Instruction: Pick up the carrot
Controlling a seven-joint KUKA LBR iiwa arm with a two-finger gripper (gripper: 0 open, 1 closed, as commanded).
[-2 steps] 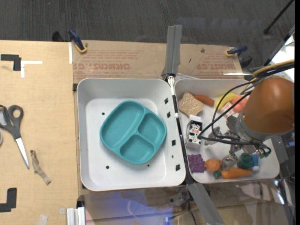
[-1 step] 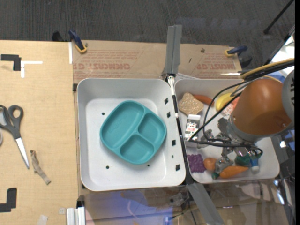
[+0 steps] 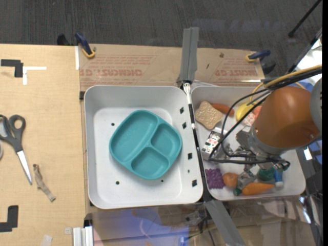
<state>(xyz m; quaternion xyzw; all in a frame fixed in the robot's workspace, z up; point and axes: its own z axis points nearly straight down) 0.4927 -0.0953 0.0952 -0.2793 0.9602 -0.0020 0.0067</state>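
Note:
The carrot [image 3: 258, 188], orange with a green stub at its left end, lies along the front wall of the right bin [image 3: 266, 195]. My gripper [image 3: 247, 177] hangs just above and slightly left of it, under the orange-banded wrist [image 3: 283, 118], with dark cables around it. The wrist hides much of the bin's middle. A small orange piece [image 3: 230, 179] sits immediately left of the gripper.
The right bin also holds a purple grape bunch [image 3: 213, 178], a speckled cracker [image 3: 208, 114], a small white box [image 3: 210, 141], a yellow item [image 3: 245, 110] and teal and blue pieces [image 3: 270, 175]. A teal divided plate [image 3: 147, 144] lies in the left bin. Scissors [image 3: 15, 142] rest on the bench.

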